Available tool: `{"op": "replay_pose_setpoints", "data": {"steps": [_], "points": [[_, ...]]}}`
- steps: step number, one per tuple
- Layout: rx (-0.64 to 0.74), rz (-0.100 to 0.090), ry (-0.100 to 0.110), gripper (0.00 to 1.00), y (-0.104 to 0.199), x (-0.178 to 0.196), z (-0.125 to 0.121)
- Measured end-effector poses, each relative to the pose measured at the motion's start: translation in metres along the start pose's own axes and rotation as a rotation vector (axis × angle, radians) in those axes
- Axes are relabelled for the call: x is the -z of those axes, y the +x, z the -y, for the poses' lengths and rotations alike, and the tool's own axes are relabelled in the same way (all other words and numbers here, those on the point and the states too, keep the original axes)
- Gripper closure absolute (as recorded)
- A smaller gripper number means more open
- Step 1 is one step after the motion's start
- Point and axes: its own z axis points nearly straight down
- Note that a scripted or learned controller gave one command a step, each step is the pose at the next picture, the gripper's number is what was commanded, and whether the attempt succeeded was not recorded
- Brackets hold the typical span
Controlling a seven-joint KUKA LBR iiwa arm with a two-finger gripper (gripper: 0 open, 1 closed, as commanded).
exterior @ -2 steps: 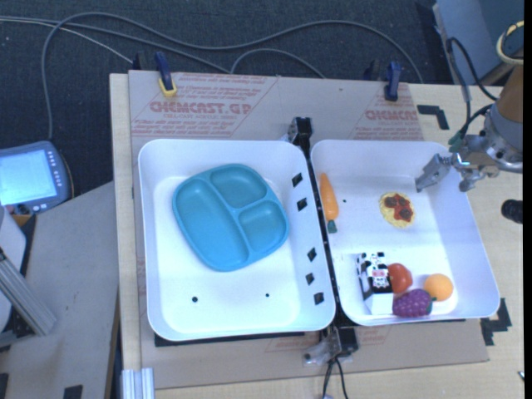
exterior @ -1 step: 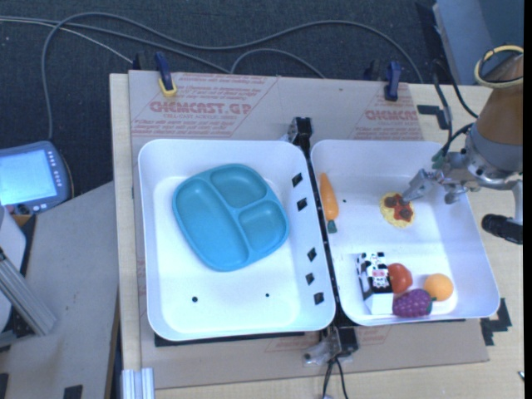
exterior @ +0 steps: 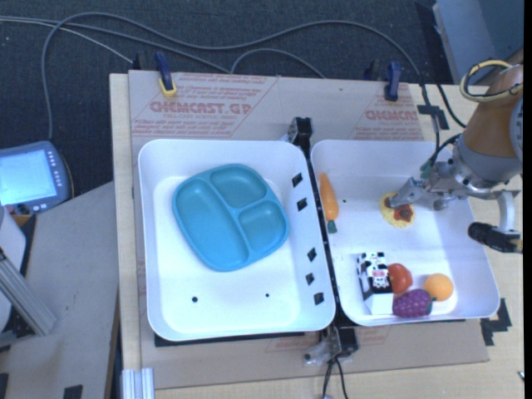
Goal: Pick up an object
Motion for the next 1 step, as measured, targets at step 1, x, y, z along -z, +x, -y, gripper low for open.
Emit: {"op": "replay_pose_setpoints", "data": {"steps": [1], "points": [[0.001, 0.003, -0.013, 1.00, -0.0002, 0.0167, -0.0038]]}}
